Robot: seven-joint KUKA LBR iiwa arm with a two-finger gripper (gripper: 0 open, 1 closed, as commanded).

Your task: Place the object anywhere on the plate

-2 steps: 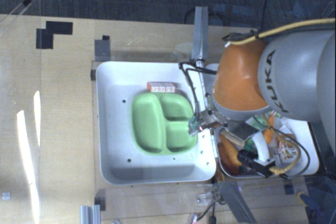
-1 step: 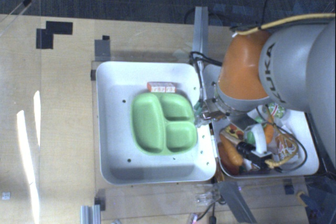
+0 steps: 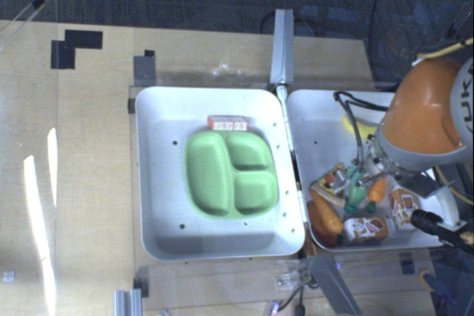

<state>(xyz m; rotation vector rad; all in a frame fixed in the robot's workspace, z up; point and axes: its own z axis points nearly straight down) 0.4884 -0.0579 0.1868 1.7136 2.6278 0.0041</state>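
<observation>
The arm is reaching in from the right of the frame, and its gripper point(image 3: 361, 175) is hanging low over the heap of toy food in the right bin point(image 3: 318, 122), in the lower right of the picture. Whether it is open, closed or clamped on something cannot be told, because the orange band and the wrist are covering it.

The heap is lying directly under and around the gripper: a brownish bread-like piece point(image 3: 326, 217) to its lower left, an orange carrot-like piece point(image 3: 378, 189) just to its right, and a small carton point(image 3: 365, 229) below. The carton is carrying print too small to read. Which one is the object of the task is not clear.

The green plate point(image 3: 231, 172), with three compartments, is sitting in the left bin point(image 3: 155, 181), well to the left of the gripper, across the wall between the bins. A small red and white box point(image 3: 227, 123) is touching the plate's upper edge; its label is also not readable.
</observation>
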